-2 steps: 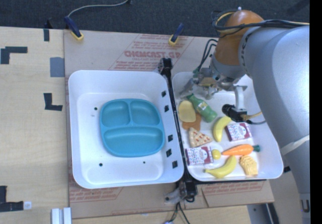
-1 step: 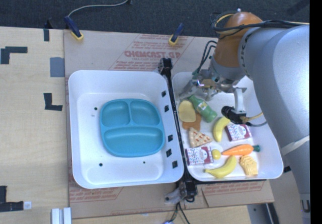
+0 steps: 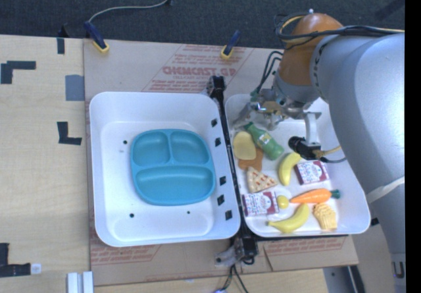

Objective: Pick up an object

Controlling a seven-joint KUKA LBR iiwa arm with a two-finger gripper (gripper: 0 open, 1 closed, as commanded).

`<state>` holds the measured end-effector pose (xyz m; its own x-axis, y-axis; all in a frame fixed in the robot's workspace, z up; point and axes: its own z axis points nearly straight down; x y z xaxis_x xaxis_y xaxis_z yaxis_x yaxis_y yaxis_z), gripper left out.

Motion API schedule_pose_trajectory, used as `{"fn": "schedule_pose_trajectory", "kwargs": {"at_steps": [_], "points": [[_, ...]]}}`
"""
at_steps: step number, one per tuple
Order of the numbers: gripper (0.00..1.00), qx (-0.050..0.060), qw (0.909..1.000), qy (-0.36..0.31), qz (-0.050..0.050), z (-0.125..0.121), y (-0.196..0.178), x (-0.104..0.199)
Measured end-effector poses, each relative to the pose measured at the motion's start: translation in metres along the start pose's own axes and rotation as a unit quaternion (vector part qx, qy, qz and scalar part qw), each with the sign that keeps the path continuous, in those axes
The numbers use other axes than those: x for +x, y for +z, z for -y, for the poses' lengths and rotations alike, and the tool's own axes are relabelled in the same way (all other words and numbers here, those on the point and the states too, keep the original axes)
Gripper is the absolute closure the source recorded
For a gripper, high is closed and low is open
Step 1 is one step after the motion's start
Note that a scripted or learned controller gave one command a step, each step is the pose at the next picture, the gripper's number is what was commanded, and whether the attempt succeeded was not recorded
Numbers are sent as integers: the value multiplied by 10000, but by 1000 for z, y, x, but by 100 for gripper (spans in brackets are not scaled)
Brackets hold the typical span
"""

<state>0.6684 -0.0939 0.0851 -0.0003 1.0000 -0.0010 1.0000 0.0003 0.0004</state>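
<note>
Green bottle (image 3: 266, 142), dark-capped, laid slantwise near right bin's (image 3: 358, 219) upper left corner, gripper (image 3: 275, 110) positioned above it, grip not discernible.

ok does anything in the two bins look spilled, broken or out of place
Nothing stands out. The toy food lies jumbled in the right bin, all inside its walls, and the blue divided plate sits flat in the left bin.

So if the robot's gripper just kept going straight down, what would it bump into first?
Probably the green bottle. The gripper hangs over the top of the right bin, and the bottle lies just under it, beside the yellow piece. Depth is hard to judge from this slanted view.
</note>
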Motion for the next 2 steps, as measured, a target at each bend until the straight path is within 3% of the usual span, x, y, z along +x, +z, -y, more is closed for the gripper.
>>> {"fn": "schedule_pose_trajectory", "kwargs": {"at_steps": [1, 2], "points": [[100, -5, 10000, -3, 2, 0, -10, 0], [100, 1, 10000, -11, -9, 55, -100, 55]]}}
